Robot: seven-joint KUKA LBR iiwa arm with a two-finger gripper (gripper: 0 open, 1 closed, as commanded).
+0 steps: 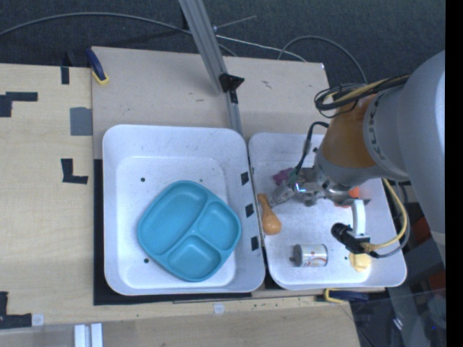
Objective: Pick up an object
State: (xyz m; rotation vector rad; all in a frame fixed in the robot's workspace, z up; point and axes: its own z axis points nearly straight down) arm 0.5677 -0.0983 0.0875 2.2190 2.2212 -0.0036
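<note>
Arm reaches in from right over right bin [391, 270]. Gripper [289, 191] low near bin's upper left; can't tell its state. Orange spoon-like thing [269, 217] just below-left of it, small metal can [309, 254] further down. Left bin [119, 150] has blue divided plate [189, 229].

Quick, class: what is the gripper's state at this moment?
Gripper: low in the right bin, open or shut cannot be told.

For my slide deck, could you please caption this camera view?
KUKA arm's end effector low in the right bin near an orange object and small can; blue divided plate in the left bin.
</note>
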